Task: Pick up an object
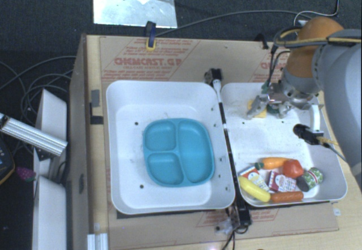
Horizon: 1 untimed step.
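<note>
Camera view has the gripper (266, 103) low at the right bin's (339, 184) far end over a yellow scrap (255, 112) — whether its jaws are parted I cannot tell — while the toy food pile (280, 180) lies well apart, toward the near edge.

The flat brown cardboard sheet (169, 54) under the 2 shallow white bins has red printed letters on it. Just behind the back rim of the left white bin (121, 147), one big red line can partly be read. It looks like "CHEMCAST G P", but the letters are fuzzy. Smaller red lines sit above and below that big line, and they are too small to read. More red print stands on the same cardboard past the back right corner of that bin, and the arm covers part of it. Some small packets (266, 178) to the right of that bin have labels, too blurry to read.
</note>
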### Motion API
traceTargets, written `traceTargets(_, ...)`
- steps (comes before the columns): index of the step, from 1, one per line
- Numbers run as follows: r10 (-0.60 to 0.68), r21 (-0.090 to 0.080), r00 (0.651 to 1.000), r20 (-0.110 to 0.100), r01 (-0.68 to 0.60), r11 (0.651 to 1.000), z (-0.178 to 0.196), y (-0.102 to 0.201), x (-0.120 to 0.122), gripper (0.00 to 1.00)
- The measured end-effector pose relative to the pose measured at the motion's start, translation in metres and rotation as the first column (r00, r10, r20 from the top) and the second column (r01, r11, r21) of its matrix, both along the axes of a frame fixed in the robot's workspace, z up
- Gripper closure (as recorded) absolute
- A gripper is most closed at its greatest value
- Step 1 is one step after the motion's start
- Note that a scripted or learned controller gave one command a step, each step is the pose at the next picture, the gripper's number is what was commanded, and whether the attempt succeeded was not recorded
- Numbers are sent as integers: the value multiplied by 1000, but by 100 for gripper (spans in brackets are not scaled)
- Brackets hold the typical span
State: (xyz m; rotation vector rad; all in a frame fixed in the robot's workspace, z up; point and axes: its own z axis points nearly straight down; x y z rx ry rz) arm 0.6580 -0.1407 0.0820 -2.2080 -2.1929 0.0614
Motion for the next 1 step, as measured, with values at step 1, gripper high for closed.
traceTargets(1, 0, -1, 1000, 0, 0, 1000, 0, 8, 0, 0)
